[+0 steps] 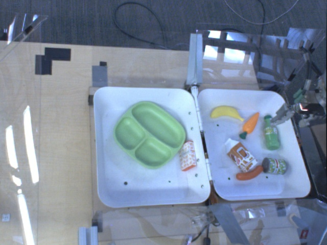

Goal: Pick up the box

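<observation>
Starting farthest from my gripper, out over the pale desk, I come first to the left bin, well apart from me. A green divided plate lies in it. Just beside the plate's near-right edge, on the side toward me, is the small red-and-white box, lying flat close to the wall where the two bins meet. I take that to be the thing I am after.

Nearer me is the right bin, which I hang over at its far right edge. Between me and the box lie a banana, an orange-and-white carton with a sausage at its foot, and a carrot. The green bottle stands just below and beside me, and a can lies a little further down.

I hold nothing, and whether my gripper is wide or narrow I cannot tell at this size.

As I judge it, the approach has not yet begun. The next move calls for a long reach left across the right bin and over the dividing walls. Then I must line up across the box's narrow sides and come down without catching the plate's rim or the bin wall.
</observation>
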`<state>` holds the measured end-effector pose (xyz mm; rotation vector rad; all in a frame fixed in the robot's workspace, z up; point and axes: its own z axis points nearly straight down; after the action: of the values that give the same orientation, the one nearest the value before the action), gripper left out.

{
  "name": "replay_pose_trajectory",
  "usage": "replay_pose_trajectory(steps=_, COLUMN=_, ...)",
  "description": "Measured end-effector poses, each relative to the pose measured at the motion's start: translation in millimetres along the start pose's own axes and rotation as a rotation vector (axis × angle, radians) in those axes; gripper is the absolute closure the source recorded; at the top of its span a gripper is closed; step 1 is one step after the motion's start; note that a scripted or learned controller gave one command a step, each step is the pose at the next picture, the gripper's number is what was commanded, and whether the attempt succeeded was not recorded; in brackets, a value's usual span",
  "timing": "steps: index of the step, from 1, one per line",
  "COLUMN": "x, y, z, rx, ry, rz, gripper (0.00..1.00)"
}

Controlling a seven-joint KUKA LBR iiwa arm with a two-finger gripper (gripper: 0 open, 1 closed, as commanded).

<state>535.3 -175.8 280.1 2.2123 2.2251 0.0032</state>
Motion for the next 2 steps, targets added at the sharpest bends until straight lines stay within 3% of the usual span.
replay_pose_trajectory(steps=1, x=14.4, y=-40.2, z=155.6, rx=-0.017, ry=-0.003, rz=-0.026, gripper=0.00)
replay_pose_trajectory(steps=2, x=33.6, y=-34.1, z=170.4, rx=-0.047, ry=-0.002, rz=0.242, gripper=0.00)
